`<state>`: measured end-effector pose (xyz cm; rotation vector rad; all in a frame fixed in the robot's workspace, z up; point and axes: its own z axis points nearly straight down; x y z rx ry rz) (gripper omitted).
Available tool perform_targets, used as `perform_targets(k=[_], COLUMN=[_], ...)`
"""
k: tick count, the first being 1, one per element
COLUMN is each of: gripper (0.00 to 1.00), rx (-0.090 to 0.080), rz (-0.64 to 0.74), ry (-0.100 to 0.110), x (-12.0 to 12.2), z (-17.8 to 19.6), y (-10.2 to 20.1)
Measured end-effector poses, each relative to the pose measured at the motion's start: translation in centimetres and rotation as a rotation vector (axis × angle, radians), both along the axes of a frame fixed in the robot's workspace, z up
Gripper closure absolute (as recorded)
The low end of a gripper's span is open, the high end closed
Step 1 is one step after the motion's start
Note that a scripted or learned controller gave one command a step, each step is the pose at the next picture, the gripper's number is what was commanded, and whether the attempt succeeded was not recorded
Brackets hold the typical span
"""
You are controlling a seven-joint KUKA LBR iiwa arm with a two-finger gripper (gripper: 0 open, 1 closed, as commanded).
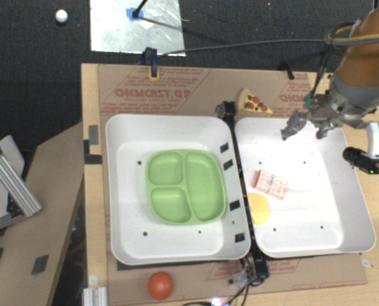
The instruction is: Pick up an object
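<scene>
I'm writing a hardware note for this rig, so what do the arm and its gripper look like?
The arm is grey with a rounded orange band above the wrist. Thin dark cables loop past its upper part. The gripper is a metallic grey assembly ending in two short, dark-tipped fingers. A white bracket sits on its far side, near a black cylindrical part with a small green light.
</scene>
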<state>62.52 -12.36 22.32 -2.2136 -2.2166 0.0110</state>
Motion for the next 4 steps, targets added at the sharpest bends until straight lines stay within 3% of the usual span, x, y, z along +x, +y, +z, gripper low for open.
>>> perform_targets(k=[1,4], gripper=[0.0,0.0], rx=[-0.001,-0.002], rz=[0.002,0.002], ry=[-0.013,-0.013], x=[0.2,1.1], z=[0.8,-13.7], y=[0.0,0.6])
